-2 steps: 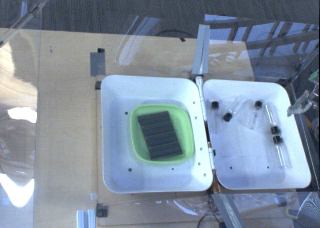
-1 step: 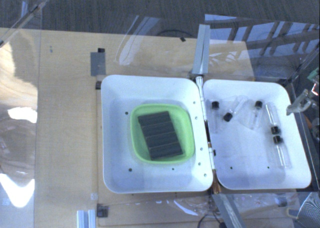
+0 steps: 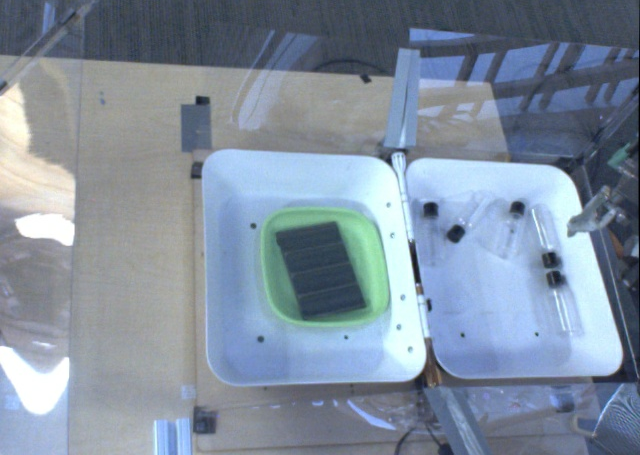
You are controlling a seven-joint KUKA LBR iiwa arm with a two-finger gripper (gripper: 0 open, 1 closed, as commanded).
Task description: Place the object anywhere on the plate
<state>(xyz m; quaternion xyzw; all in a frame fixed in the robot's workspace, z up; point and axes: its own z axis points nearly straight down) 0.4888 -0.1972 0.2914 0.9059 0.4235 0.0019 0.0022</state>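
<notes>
A lime green plate [image 3: 271,265] sits in the middle of the left bin [image 3: 225,243]. A dark grey ridged block [image 3: 320,270] lies flat on it, turned slightly askew. Several clear vials with black caps [image 3: 549,260] lie scattered in the right bin [image 3: 600,343]. My gripper [image 3: 591,214] shows as a grey part at the right bin's far right edge, above the rim, apart from the vials and far from the plate. Most of the arm is cut off by the frame edge.
A grey metal bracket [image 3: 404,103] stands at the back between the two bins. A small grey block [image 3: 197,125] rests on the wooden bench behind the left bin. Clear plastic sheeting [image 3: 40,243] covers the bench at left.
</notes>
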